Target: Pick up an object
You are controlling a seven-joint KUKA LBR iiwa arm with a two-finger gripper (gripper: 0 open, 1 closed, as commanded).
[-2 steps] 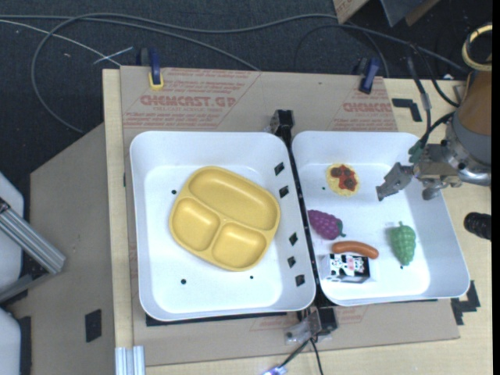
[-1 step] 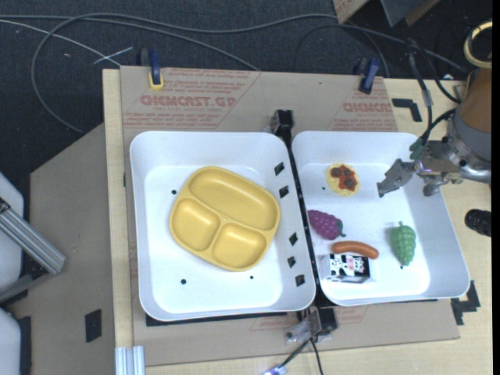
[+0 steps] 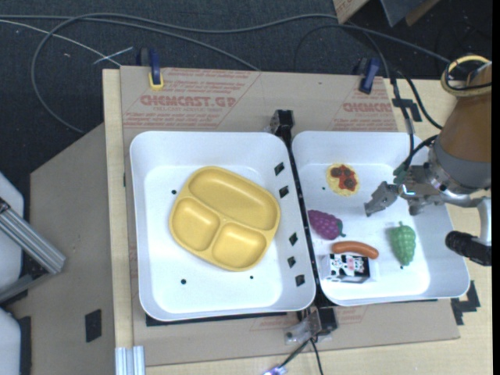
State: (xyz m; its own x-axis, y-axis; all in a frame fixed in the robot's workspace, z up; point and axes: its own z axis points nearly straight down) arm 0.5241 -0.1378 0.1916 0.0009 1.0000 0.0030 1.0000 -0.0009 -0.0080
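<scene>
The right bin (image 3: 375, 151) holds several toy foods. A small round pizza (image 3: 342, 177) lies near the back, with purple grapes (image 3: 326, 223) at the left wall. An orange sausage (image 3: 354, 249) sits just above a black-and-white carton (image 3: 348, 268), and a green vegetable (image 3: 403, 243) lies to the right. My gripper (image 3: 400, 200) hangs over the bin's middle, between the pizza and the green vegetable. Its fingers (image 3: 380, 198) are spread open with nothing between them.
The left bin (image 3: 148, 178) holds a yellow divided plate (image 3: 225, 217). A black divider with clips (image 3: 291, 209) runs between the bins. The arm's orange band (image 3: 471, 127) rises at the right edge. Cables cross the dark floor behind the bench.
</scene>
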